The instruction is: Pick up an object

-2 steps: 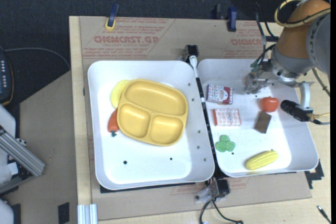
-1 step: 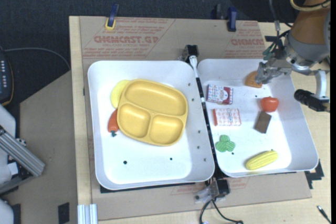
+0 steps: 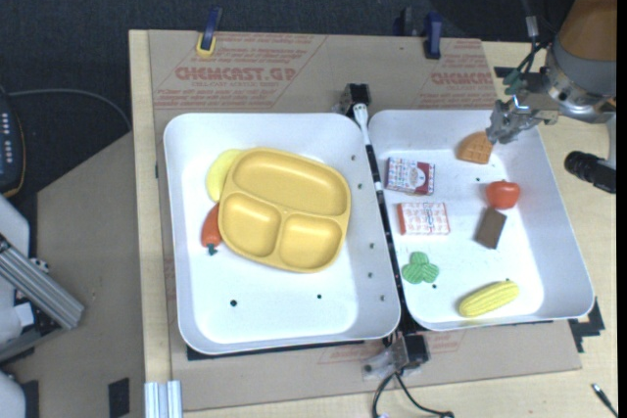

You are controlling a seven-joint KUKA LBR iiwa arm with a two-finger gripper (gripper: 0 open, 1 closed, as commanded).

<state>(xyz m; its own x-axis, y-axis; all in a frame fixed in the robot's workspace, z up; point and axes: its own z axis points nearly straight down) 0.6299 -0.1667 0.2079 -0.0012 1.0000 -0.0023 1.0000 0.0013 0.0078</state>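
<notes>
You see a toy corn cob (image 3: 488, 298) near the right bin's (image 3: 563, 255) front edge. Farther back, a waffle piece (image 3: 475, 149) sits by the far edge, touching the gripper (image 3: 506, 125). You cannot tell its grip.

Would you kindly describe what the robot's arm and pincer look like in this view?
The arm is grey and rounded, with an orange band above the wrist. Thin dark cables run along it from above. Its pincer is a small grey metal piece, far slimmer than the arm.
</notes>
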